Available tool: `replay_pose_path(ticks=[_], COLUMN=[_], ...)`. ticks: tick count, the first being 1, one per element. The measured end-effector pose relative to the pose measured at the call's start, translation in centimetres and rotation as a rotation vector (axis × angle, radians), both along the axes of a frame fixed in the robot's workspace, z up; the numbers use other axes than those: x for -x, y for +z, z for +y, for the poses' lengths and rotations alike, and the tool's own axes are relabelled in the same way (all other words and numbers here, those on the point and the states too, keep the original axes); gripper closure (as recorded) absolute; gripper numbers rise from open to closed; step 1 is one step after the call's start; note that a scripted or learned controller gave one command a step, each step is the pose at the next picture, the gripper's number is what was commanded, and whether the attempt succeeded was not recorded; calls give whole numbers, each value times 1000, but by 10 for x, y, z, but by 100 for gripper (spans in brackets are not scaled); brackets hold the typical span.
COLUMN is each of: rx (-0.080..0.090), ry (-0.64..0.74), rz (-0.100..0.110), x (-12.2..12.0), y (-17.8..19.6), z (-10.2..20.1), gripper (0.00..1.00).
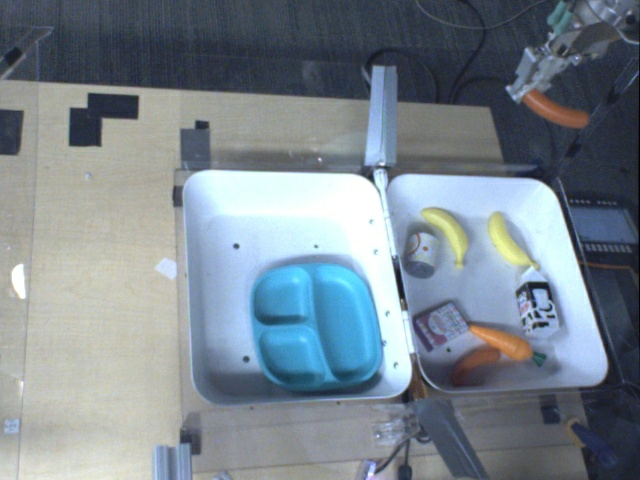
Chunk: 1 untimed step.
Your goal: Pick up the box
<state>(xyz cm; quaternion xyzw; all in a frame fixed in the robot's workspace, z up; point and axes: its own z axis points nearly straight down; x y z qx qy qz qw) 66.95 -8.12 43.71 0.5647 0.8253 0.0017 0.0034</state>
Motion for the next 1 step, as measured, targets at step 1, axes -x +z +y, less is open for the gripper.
replay_pose_path(ticks=[1], rx=[1], ry=[97], rz=[0], x=[0], y=[0], z=[11], gripper=[100])
